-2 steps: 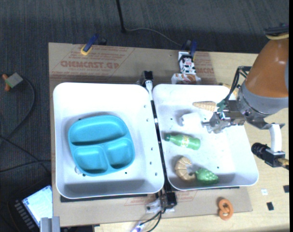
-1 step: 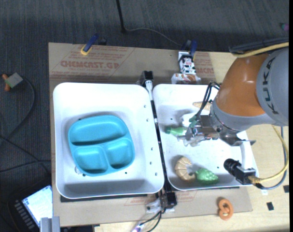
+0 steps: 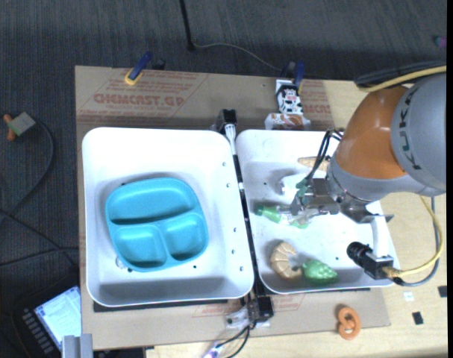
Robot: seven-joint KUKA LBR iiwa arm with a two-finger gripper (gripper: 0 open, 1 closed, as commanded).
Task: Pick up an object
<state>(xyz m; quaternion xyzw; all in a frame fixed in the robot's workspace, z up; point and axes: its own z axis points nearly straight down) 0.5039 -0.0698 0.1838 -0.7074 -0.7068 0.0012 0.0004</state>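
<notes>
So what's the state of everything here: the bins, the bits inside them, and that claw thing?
Left shallow white bin: holds one tray.
Light blue plastic three-compartment tray: lying flat, right way up, compartments bare.
Right shallow white bin: holds several small items.
Green bottle-shaped toy: lying on its side, beside the claw.
Tan pastry-shaped toy: resting on the bin floor, touching the green lump.
Green bumpy lump: resting on the floor.
Claw: low inside the right bin.

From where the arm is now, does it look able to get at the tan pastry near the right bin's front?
Probably yes: the tan pastry lies uncovered, beside a green item, just ahead of the gripper.
</notes>
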